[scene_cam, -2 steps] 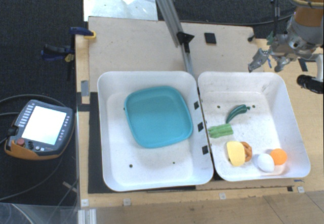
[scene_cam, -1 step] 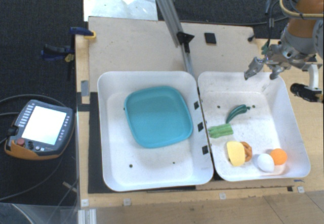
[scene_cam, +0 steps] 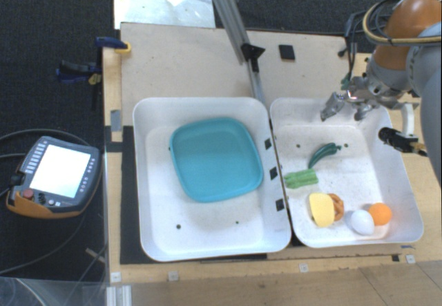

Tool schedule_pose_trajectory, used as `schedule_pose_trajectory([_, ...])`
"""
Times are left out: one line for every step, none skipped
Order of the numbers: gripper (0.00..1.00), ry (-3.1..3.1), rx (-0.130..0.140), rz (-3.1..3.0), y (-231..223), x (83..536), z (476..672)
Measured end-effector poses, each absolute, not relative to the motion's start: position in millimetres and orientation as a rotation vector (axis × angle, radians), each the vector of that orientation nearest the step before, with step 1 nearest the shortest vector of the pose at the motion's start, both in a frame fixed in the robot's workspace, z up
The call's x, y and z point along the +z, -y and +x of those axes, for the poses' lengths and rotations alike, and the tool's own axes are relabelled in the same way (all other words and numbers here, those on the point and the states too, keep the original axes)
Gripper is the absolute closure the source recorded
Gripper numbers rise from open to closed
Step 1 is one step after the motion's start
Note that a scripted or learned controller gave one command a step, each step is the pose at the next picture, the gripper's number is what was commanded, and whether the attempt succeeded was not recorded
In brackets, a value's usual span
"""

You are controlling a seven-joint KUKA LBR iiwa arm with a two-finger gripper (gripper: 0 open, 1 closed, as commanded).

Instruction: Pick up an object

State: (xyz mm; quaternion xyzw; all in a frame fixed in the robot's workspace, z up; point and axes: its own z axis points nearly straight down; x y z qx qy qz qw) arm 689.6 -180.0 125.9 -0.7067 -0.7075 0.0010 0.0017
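The right bin (scene_cam: 394,180) holds a dark green pepper-like piece (scene_cam: 323,153), a light green block (scene_cam: 301,178), a yellow piece (scene_cam: 320,209) with a small brown thing (scene_cam: 337,205) beside it, a white egg (scene_cam: 361,222) and an orange ball (scene_cam: 380,213). My gripper (scene_cam: 343,108) hangs over the far rim of this bin, above and behind the dark green piece. Its two fingers stand apart and nothing sits between them.
A teal square plate (scene_cam: 215,158) lies in the left bin (scene_cam: 155,228). A metal pole (scene_cam: 231,14) slants across the back of the bench. A small black square (scene_cam: 287,52) lies on the board behind the bins. A teach pendant (scene_cam: 52,175) rests on the floor at left.
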Motion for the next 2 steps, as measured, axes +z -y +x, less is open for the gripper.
schedule_pose_trajectory([0.0,2.223,0.001,-2.22,180,90,689.6])
schedule_pose_trajectory([1.0,2.224,0.001,-2.223,181,102,690.1])
